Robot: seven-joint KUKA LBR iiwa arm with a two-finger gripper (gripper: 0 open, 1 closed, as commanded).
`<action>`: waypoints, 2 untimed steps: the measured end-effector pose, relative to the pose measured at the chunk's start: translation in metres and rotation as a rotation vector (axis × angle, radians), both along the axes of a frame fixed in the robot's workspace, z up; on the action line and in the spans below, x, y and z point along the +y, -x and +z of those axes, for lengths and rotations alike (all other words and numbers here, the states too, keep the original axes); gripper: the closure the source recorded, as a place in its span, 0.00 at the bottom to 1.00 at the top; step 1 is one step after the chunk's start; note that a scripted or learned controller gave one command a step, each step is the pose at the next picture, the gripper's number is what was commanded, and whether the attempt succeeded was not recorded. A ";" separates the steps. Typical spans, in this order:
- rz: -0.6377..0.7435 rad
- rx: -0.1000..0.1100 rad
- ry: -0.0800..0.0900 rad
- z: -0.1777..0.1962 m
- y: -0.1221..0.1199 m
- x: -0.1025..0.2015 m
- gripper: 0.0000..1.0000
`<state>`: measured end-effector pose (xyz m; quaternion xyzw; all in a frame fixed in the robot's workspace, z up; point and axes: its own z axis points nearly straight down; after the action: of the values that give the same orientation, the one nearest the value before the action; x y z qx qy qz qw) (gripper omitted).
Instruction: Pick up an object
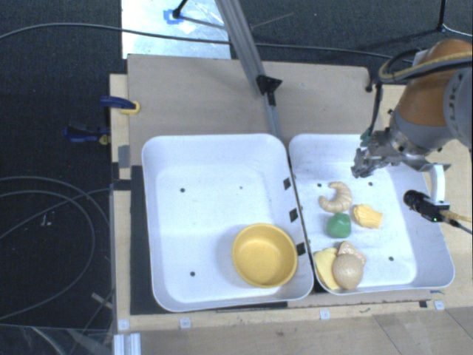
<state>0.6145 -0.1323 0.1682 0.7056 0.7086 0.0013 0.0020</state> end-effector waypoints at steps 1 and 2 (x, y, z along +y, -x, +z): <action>0.002 -0.002 0.000 0.052 -0.009 0.007 1.00; 0.003 0.000 0.000 0.079 -0.011 0.007 1.00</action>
<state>0.6250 -0.1257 0.2469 0.7046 0.7096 0.0015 0.0020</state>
